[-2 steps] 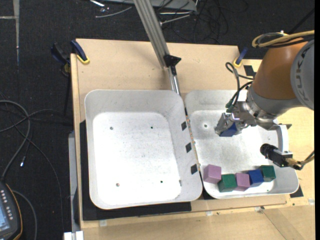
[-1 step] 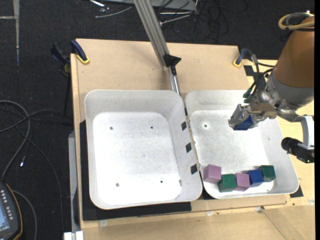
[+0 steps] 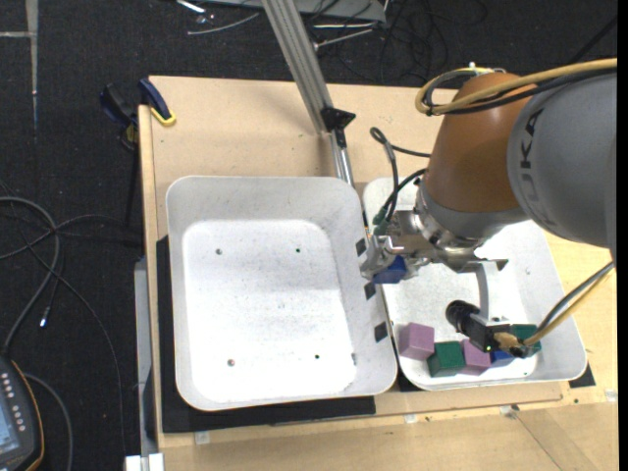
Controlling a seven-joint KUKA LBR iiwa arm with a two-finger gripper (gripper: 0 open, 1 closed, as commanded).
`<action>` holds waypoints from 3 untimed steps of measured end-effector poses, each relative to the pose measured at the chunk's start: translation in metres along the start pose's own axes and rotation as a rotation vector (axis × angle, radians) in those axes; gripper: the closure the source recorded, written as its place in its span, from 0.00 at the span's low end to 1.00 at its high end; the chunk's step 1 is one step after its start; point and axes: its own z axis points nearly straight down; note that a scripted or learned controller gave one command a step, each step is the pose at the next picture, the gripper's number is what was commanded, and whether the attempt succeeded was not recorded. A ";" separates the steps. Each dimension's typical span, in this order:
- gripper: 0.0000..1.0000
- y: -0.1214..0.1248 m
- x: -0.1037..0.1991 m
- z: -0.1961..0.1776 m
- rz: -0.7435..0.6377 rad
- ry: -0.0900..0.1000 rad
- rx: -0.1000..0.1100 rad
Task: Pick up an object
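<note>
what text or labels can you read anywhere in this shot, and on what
"KU": dark letters running down the grey arm casing at the picture's right; the rest of the word is cut off by the frame edge.
Device on the floor at lower left: its screen shows marks too small and blurred to read.
No lettering can be made out on the blocks, the two white bins or the bench.

A blue-and-yellow clamp (image 3: 147,101) grips the table's (image 3: 235,126) far left corner, and black cables (image 3: 39,253) lie on the floor beyond its left edge.
</note>
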 end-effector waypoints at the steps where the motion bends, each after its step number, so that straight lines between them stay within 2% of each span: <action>1: 1.00 -0.024 -0.022 0.037 0.012 -0.004 0.000; 2: 1.00 -0.027 -0.062 0.035 0.014 -0.004 -0.005; 3: 1.00 0.031 0.010 0.035 0.000 0.000 -0.009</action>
